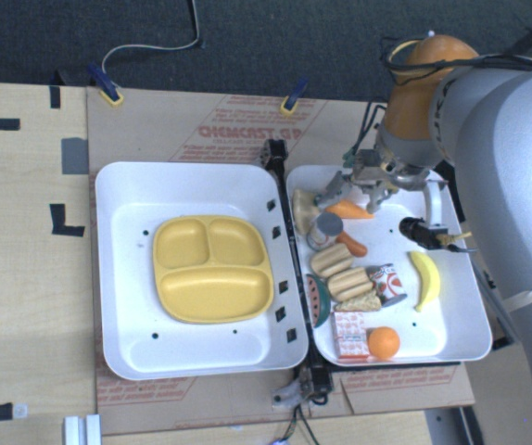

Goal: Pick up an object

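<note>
My gripper hangs over the back of the right bin, open, its fingers spread to either side of an orange carrot that lies just below them. Nothing is held between the fingers. Close by, toward the front, are a grey can, a red sausage and two bread rolls. Further forward lie a yellow banana, a printed packet, a watermelon slice, a red and white box and an orange.
The left bin holds a yellow divided plate. A black hinge strip runs between the bins. The arm's grey body fills the right side above the right bin.
</note>
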